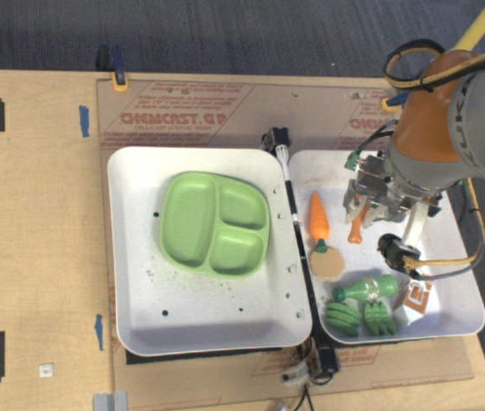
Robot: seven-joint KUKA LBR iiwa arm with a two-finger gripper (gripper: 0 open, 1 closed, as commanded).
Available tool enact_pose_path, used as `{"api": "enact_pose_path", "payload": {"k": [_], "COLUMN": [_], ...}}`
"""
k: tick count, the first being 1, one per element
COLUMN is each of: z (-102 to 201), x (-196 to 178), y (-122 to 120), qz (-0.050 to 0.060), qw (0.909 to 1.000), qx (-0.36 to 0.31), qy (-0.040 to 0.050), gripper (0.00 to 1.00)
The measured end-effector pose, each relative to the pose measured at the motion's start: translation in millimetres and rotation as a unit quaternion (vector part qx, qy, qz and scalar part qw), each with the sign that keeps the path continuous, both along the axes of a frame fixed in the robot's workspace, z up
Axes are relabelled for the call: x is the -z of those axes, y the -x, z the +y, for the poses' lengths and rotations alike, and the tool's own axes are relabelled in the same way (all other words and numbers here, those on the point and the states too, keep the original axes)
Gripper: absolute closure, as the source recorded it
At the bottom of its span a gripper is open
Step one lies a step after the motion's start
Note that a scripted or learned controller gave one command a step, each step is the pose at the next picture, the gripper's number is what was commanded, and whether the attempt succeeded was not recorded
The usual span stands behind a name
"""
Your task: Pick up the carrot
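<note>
Orange tapered plastic carrot lying near the right white bin's left wall, bare floor around. Two-finger gripper just beside it, jaw spread unclear. Brown cardboard sheet printed "CHEMCAST".

Hidden and cut-off parts at the right-hand bin

The grey arm with the orange band runs off the right edge and covers part of the shallow white right bin; the small orange-and-white item beside the green toys is too small to identify.
</note>
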State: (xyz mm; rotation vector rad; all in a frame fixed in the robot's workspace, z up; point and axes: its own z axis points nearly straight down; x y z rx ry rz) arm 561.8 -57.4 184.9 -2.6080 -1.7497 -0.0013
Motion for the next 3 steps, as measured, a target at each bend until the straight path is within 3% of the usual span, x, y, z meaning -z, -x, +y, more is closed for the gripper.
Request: {"api": "enact_pose_path", "payload": {"k": [1, 2, 3], "z": [-0.7, 38.3, 36.8], "x": [0.3, 0.5, 0.6], "y": [0.4, 17.8, 13.7], "qz": [0.001, 0.002, 0.000], "qw": [1.0000, 1.0000, 0.9992], "qx": [0.000, 0.001, 0.039], "qy": [0.0004, -0.0001, 0.0005], "gripper": [0.00, 0.00, 0.00]}}
